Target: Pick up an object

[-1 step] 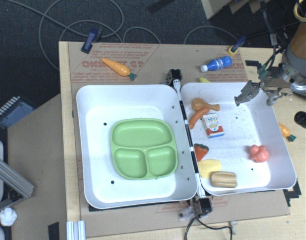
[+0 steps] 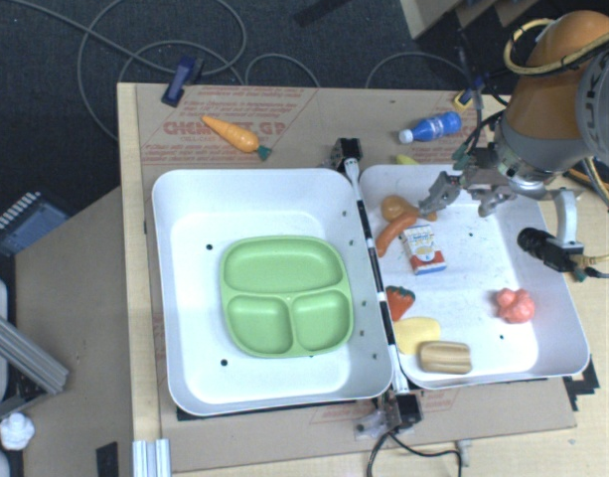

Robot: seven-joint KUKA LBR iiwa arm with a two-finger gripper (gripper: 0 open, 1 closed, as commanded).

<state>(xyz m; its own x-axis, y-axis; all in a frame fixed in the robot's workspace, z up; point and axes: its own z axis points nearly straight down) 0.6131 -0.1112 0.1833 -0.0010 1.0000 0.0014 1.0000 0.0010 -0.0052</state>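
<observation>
several small toys lie in the right bin [image 2: 552, 361]: an orange sausage-like piece [image 2: 394, 229], a small red and white carton [image 2: 423, 248], a pink lump [image 2: 515, 305], a yellow piece [image 2: 416, 333] and a tan bread roll [image 2: 442, 357]. the gripper [image 2: 465, 191] hangs over the bin's far part, fingers spread with nothing between them.

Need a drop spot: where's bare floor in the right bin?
Bare: the middle of the right bin, between the carton and the pink toy. Crowded: the left wall, with sausage, strawberry, yellow piece and bread.
</observation>
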